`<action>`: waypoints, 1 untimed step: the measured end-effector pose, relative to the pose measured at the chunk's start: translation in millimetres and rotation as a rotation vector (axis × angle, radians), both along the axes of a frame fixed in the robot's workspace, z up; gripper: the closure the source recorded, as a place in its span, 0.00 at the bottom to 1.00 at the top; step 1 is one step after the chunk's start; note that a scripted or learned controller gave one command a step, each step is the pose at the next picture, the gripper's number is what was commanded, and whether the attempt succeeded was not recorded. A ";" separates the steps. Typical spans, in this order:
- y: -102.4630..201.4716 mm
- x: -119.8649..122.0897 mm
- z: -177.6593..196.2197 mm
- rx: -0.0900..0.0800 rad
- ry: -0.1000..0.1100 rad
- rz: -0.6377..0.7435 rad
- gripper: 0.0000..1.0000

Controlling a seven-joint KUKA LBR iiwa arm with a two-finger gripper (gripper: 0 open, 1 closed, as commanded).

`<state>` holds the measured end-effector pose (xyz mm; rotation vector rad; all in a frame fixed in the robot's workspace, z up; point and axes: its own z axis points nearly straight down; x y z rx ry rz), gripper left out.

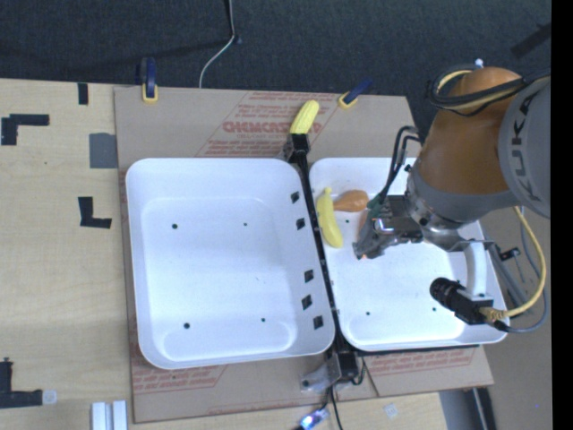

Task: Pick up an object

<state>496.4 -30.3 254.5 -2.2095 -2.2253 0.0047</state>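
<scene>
Arm [466,150] sat highest and closest to the lens, orange band over the right bin [403,307], reaching in from the right. Gripper [368,244] hung low over that bin's upper left part, just right of the two items. Nothing was seen gripped, and whether the claw was released or clenched could not be told from this angle.

Candidates for the pick:
- a yellow banana [329,219] lay lengthwise along the bin's left wall, right by the divider to the left bin [215,267]
- an orange piece [352,201] sat at the banana's upper end, touching or just beside it, could not tell which

Gripper was near both and apart from both, a bit below the orange piece.

Handling, as a judgement: both looked like toy food, so probably light, fairly stiff, smooth-skinned and a bit slippery. Neither looked fragile.
- Banana: curved and narrow, best taken across its middle over the short width. The wall beside it left little room on that side, so the claw could hit the rim.
- Orange piece: small and rounded, more in the open, likely easier to reach. It could roll or squirt out, so grip it centred.

Also there: yellow clamp [304,119] at the top of the divider, cardboard sheet [260,124] under the bins
</scene>
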 end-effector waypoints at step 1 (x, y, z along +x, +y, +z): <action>-3.4 -0.1 12.0 -0.002 -0.003 -0.004 1.00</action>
